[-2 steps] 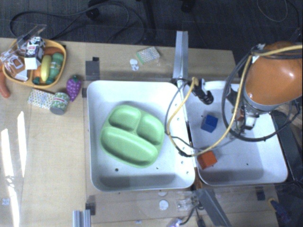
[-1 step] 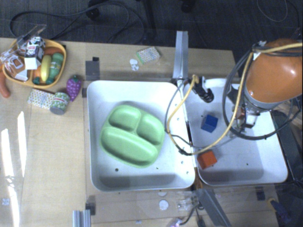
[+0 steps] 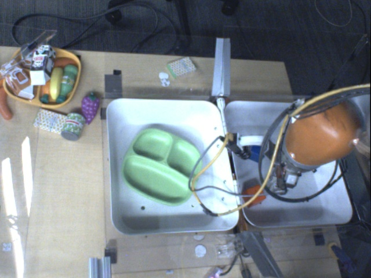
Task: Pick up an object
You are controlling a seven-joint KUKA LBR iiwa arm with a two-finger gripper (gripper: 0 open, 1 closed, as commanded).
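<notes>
The camera view shows the arm (image 3: 322,135) reaching down into the right bin (image 3: 330,213), its pincer (image 3: 282,181) hidden under the wrist, so its state cannot be told. An orange object (image 3: 253,191) lies at that bin's left wall just beside it. A green divided plate (image 3: 162,165) fills the left bin (image 3: 122,213).

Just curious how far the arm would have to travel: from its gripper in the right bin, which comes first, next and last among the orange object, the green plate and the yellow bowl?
1. Orange object, right bin, just left of the gripper.
2. Green plate, left bin.
3. Yellow bowl, far left corner of the bench.
</notes>
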